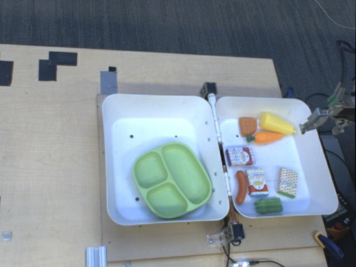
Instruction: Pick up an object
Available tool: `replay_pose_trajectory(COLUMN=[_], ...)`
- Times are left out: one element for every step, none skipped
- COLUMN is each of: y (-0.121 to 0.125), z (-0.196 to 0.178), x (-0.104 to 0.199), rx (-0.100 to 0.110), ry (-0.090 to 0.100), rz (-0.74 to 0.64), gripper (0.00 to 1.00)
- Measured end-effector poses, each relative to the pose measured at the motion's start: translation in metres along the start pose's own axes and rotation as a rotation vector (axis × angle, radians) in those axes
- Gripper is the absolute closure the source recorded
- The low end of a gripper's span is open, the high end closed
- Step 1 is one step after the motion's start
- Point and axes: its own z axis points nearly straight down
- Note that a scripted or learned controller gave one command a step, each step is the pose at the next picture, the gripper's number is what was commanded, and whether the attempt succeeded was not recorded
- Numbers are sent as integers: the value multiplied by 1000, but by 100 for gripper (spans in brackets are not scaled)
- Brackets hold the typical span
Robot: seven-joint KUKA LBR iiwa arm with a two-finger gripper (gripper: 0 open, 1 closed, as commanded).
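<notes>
Green divided plate (pixel 172 179); eight toy foods (pixel 262 159)

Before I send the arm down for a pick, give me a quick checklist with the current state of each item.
1. Tool over the right bin: not ok, it sits at the bin's upper right edge.
2. Tool free of any object: ok, nothing seen in it.
3. Fingers open: cannot tell.
4. Nearest targets reachable: ok, the yellow piece and the carrot lie uncovered near the tool.
5. Targets apart: not ok, those two touch.
6. Left bin: ok, it holds just the green tray.
</notes>
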Motion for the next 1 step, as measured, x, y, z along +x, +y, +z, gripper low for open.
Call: replay_pose_trajectory(y=[29], z=[147], x=[-11], rx=[4], ry=[2], rz=[2], gripper=[0])
